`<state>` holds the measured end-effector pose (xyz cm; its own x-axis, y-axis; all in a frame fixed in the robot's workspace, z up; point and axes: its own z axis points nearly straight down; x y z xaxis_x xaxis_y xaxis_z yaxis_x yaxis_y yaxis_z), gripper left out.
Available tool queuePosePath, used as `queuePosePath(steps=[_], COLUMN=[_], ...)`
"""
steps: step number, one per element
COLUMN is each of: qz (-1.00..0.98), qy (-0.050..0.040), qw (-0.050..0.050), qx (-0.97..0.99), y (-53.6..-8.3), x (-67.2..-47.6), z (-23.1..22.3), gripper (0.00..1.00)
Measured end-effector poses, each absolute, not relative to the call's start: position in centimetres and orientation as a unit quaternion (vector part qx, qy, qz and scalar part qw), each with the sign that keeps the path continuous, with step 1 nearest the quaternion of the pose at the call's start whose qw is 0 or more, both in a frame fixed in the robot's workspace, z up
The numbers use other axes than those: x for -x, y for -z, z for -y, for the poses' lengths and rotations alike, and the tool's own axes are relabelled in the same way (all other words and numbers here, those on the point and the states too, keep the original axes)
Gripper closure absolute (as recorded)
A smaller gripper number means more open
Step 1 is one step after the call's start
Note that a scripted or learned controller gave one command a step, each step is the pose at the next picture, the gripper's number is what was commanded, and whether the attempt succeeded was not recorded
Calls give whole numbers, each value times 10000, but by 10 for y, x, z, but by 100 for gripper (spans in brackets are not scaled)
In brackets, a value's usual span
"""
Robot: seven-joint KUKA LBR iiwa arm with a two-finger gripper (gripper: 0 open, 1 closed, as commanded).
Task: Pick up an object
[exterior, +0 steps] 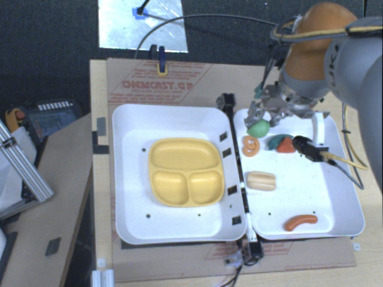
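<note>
While I hover my gripper (261,113) over the green object (259,128) at the right bin's (335,190) upper left, my grip state is unreadable; the crowding orange slice (251,146) could cause a slip.

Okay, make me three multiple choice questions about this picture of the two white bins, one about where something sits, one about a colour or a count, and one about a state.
1. Where does the yellow three-compartment plastic tray lie?
A. in the left white bin
B. in the right white bin
C. on the cardboard sheet

2. What colour is the toy sausage near the right bin's front edge?
A. blue
B. orange-brown
C. white

3. Where is the gripper of the grey arm?
A. over the left bin
B. outside both bins
C. low over the round green toy at the right bin's far end

Answers: 1 A, the tray lies in the middle of the left bin. 2 B, its skin reads orange-brown. 3 C, the gripper hangs right above the green toy.
</note>
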<state>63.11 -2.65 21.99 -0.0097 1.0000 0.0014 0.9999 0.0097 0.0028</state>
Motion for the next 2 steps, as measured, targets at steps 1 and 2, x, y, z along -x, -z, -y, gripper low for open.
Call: queuePosePath(steps=[1,2], qz=[-7103,-7104], qy=[-8,-19], qw=[-3,1], qx=[-7039,-7038], y=[-216,-227], x=[-629,-634], z=[-19,-69], gripper=[100,100])
